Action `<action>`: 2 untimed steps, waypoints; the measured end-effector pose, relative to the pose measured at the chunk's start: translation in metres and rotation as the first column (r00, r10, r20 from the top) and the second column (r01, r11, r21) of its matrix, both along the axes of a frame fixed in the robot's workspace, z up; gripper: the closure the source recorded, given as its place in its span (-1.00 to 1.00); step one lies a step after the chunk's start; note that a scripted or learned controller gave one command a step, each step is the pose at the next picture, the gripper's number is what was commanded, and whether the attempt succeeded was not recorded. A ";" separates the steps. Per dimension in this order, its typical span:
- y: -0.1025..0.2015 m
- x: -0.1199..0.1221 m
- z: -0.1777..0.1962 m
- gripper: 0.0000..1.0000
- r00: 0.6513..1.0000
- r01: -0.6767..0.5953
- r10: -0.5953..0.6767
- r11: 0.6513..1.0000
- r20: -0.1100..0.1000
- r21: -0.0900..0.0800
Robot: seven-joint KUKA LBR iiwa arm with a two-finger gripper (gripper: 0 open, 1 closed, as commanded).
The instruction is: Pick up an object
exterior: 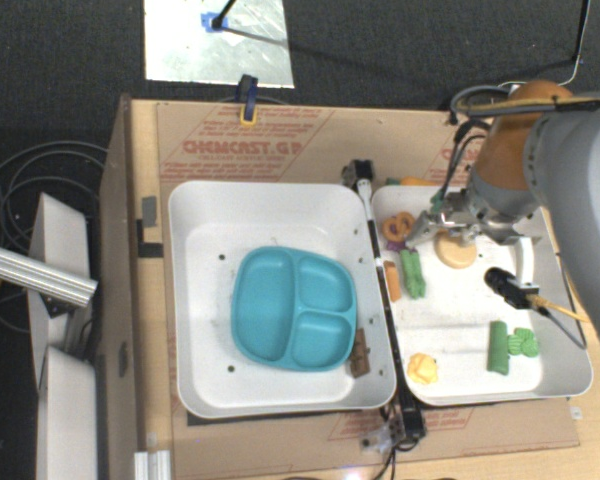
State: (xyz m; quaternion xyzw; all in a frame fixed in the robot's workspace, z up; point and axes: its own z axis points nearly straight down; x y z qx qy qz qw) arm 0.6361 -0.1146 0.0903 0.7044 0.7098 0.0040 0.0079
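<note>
White bins sit side by side on the bench. In the left bin [202, 298] you see a blue plate [295, 308] with three parts, and a small brown thing [360, 353] lies against the bin's right wall, touching the plate's edge.

The right bin [475, 313] holds the small toys. An orange ring [397, 228] is at the top left, with a green stick [412, 273] and an orange stick [391, 281] just below it. A yellow lump [423, 369] is near the bottom edge, and a bumpy green piece [502, 346] lies at the lower right.

The gripper [445, 226] is over the top of this bin, between the ring and a round tan piece [457, 255]. That tan piece is flat, pale and smooth like a cookie, and it lies in the bin just under the gripper. You cannot tell how wide the gripper is open, and you see nothing held in it.
</note>
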 end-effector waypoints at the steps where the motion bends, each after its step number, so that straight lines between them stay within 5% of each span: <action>1: 0.024 0.030 -0.002 -1.00 0.999 0.013 -0.013 1.000 -0.039 -0.005; 2: 0.021 0.029 -0.002 -1.00 0.999 0.014 -0.014 1.000 -0.037 0.000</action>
